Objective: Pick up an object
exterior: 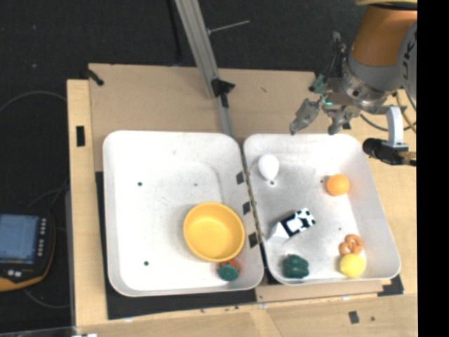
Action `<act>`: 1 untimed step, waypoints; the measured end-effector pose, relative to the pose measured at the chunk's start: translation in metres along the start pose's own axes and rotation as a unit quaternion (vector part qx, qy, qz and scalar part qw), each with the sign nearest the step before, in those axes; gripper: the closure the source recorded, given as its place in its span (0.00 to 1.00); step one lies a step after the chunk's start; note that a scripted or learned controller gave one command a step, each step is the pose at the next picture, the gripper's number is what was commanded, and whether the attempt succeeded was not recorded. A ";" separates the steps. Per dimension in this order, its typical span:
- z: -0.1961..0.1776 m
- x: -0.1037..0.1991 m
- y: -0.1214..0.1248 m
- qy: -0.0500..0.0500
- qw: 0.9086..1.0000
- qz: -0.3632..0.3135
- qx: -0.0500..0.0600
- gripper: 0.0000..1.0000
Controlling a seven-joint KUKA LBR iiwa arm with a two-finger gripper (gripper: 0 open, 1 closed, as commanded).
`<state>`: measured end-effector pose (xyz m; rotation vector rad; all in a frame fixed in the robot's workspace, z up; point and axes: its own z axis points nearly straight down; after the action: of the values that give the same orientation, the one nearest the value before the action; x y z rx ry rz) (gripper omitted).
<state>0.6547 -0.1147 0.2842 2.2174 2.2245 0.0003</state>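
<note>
Above the right bin's (pixel 379 209) far rim, the claw (pixel 321 121) is seen spread, nothing between its fingers. Well below-left of it, a yellow bowl (pixel 214 231) is set in the left bin (pixel 140 188). Nearer below lie a white object (pixel 268 166), perhaps an egg, and an orange ball (pixel 337 184).

The arm (pixel 382 41) is being held at the far right, wrist angled downward; the gripper (pixel 321 121) is being carried with fingers spread, nothing between them.
</note>
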 end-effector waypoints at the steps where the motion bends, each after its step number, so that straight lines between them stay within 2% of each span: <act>1: 0.000 0.000 0.000 0.000 1.000 0.000 0.000 0.00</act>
<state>0.6547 -0.1149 0.2842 2.2169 2.2246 -0.0005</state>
